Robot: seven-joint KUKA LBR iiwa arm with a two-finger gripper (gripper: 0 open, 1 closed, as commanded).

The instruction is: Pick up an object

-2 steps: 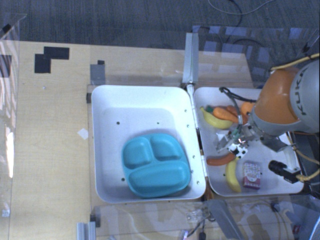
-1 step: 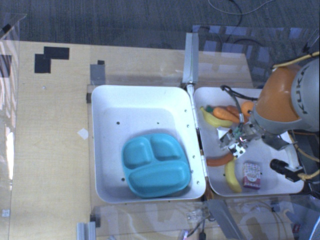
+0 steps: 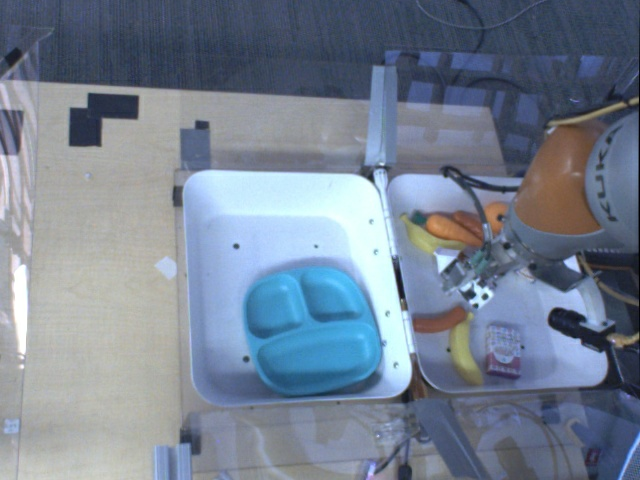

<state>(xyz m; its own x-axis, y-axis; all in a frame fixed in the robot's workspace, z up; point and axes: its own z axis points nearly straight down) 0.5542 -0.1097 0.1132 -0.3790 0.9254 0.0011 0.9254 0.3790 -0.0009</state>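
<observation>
My gripper [image 3: 468,280] hangs over the middle of the right bin [image 3: 590,373], reaching in from the right. Just below it lie a red sausage-shaped toy [image 3: 440,320] and a yellow banana [image 3: 462,351]. A small pink and white box [image 3: 503,350] sits to the banana's right. Behind the gripper, near the bin's far side, lie a second yellow banana [image 3: 422,235], an orange carrot [image 3: 452,229] and another orange piece [image 3: 495,214]. I see nothing between the fingers.
The left bin [image 3: 215,228] holds a blue divided plate [image 3: 313,330] toward its front. A metal post [image 3: 381,113] stands behind the wall between the bins. Cables run behind the right bin.
</observation>
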